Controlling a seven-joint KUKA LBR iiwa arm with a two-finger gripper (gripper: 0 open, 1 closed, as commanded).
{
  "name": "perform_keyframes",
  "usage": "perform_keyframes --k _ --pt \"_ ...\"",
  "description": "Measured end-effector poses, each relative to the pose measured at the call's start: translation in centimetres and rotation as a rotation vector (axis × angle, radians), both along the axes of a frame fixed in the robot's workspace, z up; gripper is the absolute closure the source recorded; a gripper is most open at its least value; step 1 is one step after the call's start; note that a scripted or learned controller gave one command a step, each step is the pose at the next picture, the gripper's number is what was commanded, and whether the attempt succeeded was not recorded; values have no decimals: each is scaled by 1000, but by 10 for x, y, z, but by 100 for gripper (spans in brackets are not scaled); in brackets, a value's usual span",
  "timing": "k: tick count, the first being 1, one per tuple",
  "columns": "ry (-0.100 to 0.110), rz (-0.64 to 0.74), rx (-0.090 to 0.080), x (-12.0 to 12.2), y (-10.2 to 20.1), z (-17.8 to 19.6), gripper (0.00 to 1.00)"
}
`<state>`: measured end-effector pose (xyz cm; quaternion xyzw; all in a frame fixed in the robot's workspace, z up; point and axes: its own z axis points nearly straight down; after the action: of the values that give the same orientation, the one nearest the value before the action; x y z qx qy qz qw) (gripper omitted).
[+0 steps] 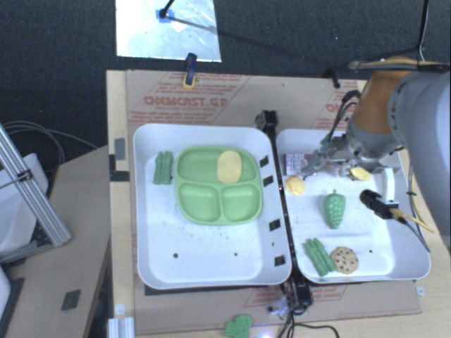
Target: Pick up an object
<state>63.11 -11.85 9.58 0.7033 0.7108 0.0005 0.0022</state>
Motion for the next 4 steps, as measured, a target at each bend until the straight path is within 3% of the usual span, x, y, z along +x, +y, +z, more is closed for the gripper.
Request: perform_keyframes --k 1,2,3,4 --pt "7 -12 1 -65 -32 -12 0" --pt "0 -7 1 -62 -30 0 100" --pt "1 -7 1 -62 -30 -1 0" --pt "7 -12 3 -130 -35 -12 0"
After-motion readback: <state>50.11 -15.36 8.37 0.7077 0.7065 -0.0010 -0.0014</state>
